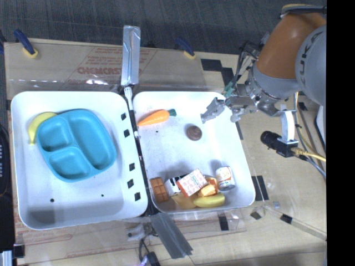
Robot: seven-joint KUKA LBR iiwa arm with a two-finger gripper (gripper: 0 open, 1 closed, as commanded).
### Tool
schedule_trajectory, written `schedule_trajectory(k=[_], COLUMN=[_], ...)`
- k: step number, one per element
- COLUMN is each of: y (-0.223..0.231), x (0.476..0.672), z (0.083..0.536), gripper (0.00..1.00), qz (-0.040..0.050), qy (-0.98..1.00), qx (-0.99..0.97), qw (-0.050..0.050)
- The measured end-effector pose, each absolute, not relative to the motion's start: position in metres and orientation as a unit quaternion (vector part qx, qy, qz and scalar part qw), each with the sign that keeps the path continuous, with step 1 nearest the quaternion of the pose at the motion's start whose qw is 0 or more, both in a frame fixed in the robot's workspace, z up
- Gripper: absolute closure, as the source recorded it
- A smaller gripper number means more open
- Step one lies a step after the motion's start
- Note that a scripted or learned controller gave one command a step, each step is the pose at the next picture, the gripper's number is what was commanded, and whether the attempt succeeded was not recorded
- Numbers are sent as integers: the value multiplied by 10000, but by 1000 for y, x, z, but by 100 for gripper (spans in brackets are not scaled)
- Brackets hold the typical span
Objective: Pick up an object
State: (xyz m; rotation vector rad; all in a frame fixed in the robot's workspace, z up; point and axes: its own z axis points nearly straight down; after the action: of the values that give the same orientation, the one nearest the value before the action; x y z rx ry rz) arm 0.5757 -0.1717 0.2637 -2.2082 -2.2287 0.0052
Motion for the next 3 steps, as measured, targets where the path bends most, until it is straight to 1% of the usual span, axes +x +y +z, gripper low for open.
schedule_trajectory(k=[1, 2, 3], y=[-198, -180, -192], x=[637, 632, 613], z=[159, 91, 91], gripper=[0, 0, 0], qz=[40, 12, 11], qy=[-7141, -7151, -7419], qx=[-7000, -6990, -6705], qw=[52, 11, 26])
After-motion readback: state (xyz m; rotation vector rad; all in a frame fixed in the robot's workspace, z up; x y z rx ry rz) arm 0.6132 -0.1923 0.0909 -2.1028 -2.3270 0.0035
